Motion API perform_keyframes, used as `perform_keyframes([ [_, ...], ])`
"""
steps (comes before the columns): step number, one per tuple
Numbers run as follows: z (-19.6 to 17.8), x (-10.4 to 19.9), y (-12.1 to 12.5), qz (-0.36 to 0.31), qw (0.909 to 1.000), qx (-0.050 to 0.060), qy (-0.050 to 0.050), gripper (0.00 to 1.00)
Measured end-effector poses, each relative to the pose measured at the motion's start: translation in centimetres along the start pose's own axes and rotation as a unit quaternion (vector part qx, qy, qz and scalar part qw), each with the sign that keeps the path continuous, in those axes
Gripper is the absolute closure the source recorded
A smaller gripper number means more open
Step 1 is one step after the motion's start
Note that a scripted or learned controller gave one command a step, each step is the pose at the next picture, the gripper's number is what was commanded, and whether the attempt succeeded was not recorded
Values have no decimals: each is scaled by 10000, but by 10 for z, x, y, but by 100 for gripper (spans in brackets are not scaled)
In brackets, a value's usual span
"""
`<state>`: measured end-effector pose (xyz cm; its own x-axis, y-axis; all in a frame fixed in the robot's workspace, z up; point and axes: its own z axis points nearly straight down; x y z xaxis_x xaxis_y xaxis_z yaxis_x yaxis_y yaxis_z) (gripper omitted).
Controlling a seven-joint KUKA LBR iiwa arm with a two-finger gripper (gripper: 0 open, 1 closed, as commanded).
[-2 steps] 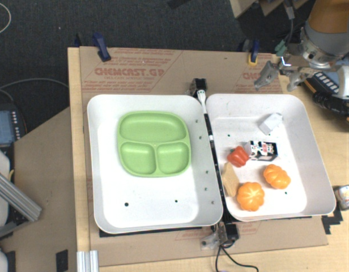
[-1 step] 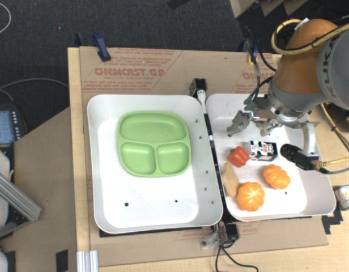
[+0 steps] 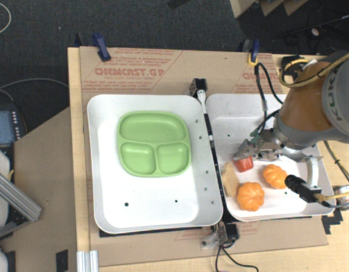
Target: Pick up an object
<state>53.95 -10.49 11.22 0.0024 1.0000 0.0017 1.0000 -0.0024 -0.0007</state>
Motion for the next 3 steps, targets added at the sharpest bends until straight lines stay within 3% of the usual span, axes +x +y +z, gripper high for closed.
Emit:
perform_keyframes([
  [1,-16,1,5,-12,10000,-78,-20,100],
  [2,-75,132,-40,-73,10000,-15,16,100],
  [3,-195,133,-60,-26,10000,-58,-1,100],
])
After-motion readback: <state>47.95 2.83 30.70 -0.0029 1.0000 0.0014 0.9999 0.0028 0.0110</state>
